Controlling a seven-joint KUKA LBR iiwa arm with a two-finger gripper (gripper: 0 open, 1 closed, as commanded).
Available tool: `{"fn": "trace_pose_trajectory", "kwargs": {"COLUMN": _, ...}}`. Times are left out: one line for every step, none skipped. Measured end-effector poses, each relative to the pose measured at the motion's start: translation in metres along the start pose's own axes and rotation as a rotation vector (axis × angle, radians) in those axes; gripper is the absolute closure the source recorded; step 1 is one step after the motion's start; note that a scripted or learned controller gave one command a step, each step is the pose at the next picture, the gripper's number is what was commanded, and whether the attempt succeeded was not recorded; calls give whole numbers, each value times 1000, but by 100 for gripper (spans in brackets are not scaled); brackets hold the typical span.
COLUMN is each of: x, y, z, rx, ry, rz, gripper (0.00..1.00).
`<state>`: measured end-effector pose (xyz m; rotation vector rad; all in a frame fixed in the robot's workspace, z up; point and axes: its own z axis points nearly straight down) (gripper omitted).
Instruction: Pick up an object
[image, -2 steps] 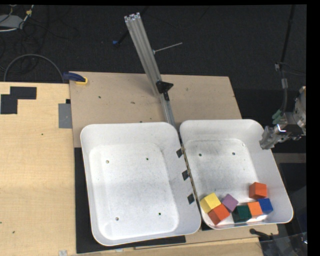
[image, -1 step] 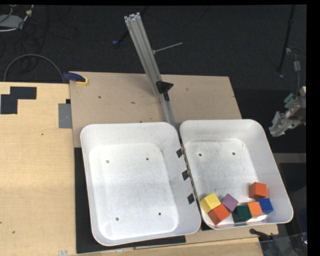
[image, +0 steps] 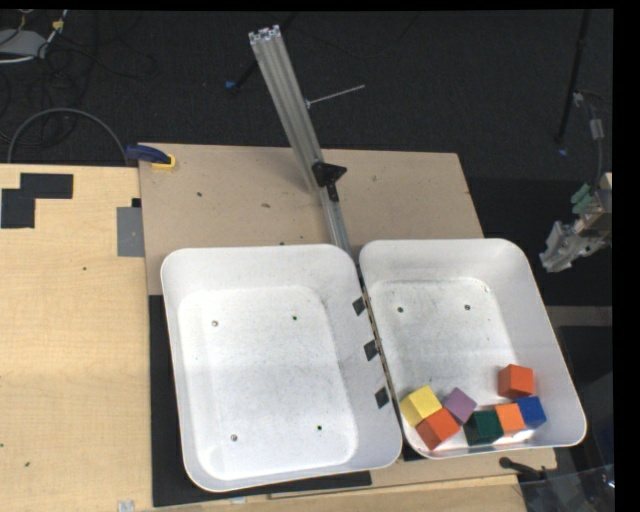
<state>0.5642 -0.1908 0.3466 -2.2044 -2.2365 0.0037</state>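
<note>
At the right edge, well off the bins, a pale shape that may be the gripper (image: 578, 235) is too small and blurred for me to tell how it is set. The blocks crowd the right bin's (image: 520, 262) near corner: yellow (image: 421, 402), purple (image: 459, 403), two orange (image: 437, 427) (image: 510, 416), green (image: 484, 427), blue (image: 532, 410) and red (image: 516, 380), several touching, the front ones close against the rim. The left bin (image: 190, 268) and the right bin's far half lie open.
</note>
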Motion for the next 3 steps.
{"fn": "trace_pose_trajectory", "kwargs": {"x": 92, "y": 17, "z": -11, "rx": -3, "ry": 3, "rz": 6, "gripper": 100}}
{"fn": "trace_pose_trajectory", "kwargs": {"x": 146, "y": 17, "z": -40, "rx": -4, "ry": 2, "rz": 9, "gripper": 100}}
{"fn": "trace_pose_trajectory", "kwargs": {"x": 225, "y": 23, "z": -43, "rx": -1, "ry": 3, "rz": 7, "gripper": 100}}
